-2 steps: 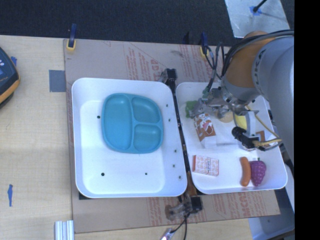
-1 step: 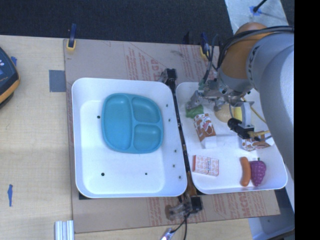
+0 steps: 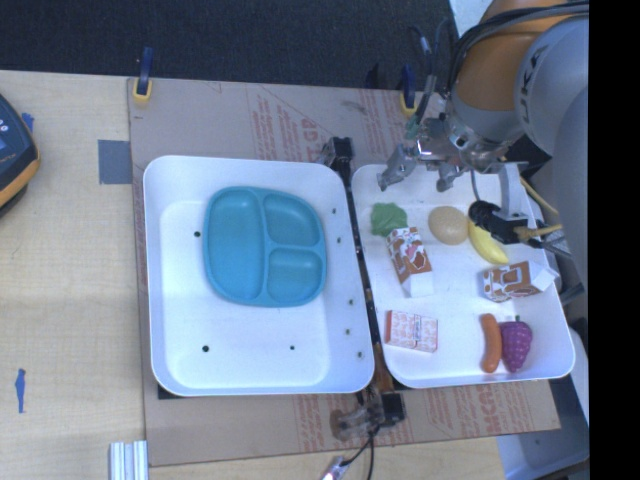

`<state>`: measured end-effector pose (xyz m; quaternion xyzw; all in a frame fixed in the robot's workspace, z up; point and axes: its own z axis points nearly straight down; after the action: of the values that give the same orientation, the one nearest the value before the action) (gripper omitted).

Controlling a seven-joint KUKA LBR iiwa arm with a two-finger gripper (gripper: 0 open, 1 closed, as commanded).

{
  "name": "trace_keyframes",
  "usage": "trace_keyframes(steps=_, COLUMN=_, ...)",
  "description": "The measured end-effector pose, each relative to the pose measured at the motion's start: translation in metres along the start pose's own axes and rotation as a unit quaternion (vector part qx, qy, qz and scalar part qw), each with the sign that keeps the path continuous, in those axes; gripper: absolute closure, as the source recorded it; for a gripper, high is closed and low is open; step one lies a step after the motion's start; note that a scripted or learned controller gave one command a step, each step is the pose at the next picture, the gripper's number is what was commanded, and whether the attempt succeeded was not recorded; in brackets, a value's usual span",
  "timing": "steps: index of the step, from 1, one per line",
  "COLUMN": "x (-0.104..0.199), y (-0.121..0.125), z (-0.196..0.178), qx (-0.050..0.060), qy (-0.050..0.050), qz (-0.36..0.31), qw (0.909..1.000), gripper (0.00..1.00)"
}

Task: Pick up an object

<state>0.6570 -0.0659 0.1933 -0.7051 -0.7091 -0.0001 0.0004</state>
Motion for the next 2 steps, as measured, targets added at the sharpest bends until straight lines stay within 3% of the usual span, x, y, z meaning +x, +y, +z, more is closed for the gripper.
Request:
trace_keyframes(steps=1, x=0.012, y=-0.001, z=0.001, qx=0.002, qy=0.0, qz=0.0, qw=1.0, gripper=0.0)
trace_keyframes(steps=2, x=-0.027, y=-0.026, z=0.103, qx=0.003, qy=-0.001, qz=0.001, qw=1.0, gripper=0.0)
